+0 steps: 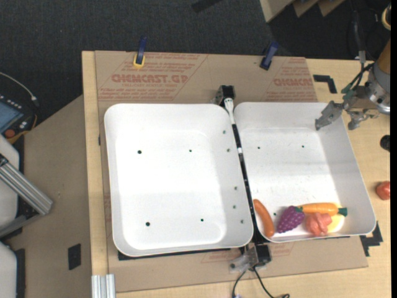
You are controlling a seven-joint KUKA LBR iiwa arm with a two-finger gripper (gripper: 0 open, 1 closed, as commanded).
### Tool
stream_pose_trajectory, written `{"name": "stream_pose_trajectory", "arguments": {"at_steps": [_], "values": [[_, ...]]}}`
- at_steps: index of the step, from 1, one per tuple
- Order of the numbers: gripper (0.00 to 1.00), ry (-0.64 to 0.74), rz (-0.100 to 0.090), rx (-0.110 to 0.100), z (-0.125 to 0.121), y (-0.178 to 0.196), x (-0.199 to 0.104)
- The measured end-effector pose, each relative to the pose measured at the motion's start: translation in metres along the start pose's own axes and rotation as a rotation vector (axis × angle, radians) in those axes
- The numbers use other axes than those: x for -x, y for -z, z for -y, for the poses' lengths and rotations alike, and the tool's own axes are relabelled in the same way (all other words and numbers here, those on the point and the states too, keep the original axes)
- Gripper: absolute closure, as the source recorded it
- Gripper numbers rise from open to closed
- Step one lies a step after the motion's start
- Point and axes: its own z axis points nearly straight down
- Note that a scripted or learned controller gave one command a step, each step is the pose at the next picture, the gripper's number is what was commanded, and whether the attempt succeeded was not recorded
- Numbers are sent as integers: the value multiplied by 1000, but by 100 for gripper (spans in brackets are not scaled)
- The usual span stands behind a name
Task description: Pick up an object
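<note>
Open, empty gripper [338, 115] above right bin's [291, 166] far edge; toy foods [304, 218] at its near edge.

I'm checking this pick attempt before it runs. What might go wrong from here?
1. The toy foods, a hot dog, grapes, a carrot and a pink piece, lie bunched together, so the fingers may nudge or catch a neighbor.
2. They lie against the right bin's near wall, which may block a finger.
3. The gripper hovers at the far edge, far from them.
</note>
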Motion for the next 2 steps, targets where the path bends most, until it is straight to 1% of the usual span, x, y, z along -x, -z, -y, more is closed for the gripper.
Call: {"name": "stream_pose_trajectory", "arguments": {"at_steps": [1, 2], "values": [[0, 0, -4, -6, 99, 61, -51], [0, 5, 0, 5, 141, 124, -120]]}}
